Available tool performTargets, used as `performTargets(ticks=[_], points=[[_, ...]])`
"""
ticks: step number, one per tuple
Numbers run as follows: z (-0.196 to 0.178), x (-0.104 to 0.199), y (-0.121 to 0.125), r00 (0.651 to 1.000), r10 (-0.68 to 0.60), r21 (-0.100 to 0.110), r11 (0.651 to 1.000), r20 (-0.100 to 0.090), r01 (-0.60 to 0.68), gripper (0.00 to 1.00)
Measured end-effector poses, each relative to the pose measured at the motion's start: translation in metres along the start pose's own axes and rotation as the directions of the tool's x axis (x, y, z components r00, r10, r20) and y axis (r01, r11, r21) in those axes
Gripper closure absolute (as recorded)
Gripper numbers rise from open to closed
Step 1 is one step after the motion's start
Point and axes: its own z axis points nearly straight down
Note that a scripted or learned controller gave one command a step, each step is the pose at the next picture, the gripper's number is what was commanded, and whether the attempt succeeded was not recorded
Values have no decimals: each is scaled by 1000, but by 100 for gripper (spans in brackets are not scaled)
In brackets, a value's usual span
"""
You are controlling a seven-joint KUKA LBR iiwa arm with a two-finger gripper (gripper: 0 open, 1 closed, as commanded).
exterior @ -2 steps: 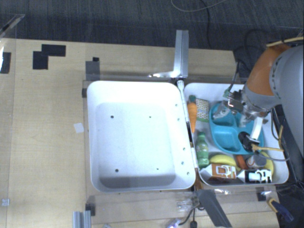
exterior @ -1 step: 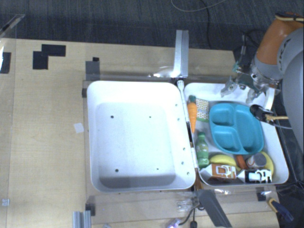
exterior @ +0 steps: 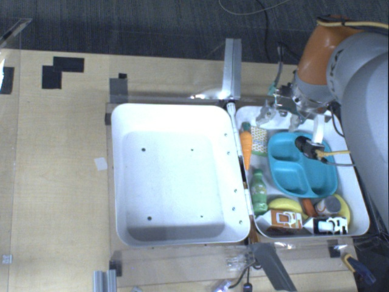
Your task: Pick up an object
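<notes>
My gripper (exterior: pixel 281 111) hangs over the far end of the right bin (exterior: pixel 361 219), just above a pale dotted item (exterior: pixel 259 140) and the far edge of a blue divided tray (exterior: pixel 301 176). An orange carrot (exterior: pixel 245 148) lies along the bin's left wall, with a green bottle (exterior: pixel 259 191) below it. Near the front sit a banana (exterior: pixel 285 204), a brown packet (exterior: pixel 285 221) and a white and black item (exterior: pixel 329 225). Nothing shows in the gripper's grasp.
The left white bin (exterior: pixel 170 107) sits beside the right one, and a metal post (exterior: pixel 233 72) rises at the far end between them. The grey arm (exterior: pixel 364 102) covers the right bin's far right side. Black marks (exterior: pixel 61 70) lie on the bench at far left.
</notes>
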Motion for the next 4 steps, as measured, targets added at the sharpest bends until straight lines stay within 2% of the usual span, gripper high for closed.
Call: performTargets(ticks=[1, 2, 3, 4], points=[[37, -9, -43, 996, 88, -29, 996, -5, -88, 0], [25, -2, -41, 996, 83, -32, 996, -15, -83, 100], [15, -1, -41, 997, 79, -33, 996, -16, -80, 100], [-51, -31, -30, 984, -177, -1, 984, -12, 177, 100]])
